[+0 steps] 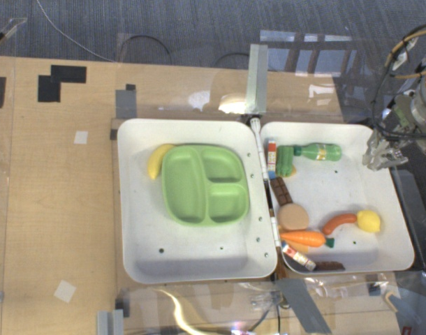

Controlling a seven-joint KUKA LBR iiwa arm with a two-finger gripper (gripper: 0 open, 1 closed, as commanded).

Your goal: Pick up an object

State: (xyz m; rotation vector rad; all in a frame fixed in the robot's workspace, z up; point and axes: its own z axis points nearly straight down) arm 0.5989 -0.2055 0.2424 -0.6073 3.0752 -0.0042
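Pincer (pixel 385 155): over right bin's (pixel 401 218) right rim, touching nothing.
Opening: cannot tell.
Nearest things: lemon (pixel 368 221), green bottle (pixel 318 152).

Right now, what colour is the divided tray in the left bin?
Light green; the divided tray shows plainly in the camera view.

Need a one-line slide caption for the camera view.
Pincer hovers at the right bin's right rim; green tray and banana in the left bin.
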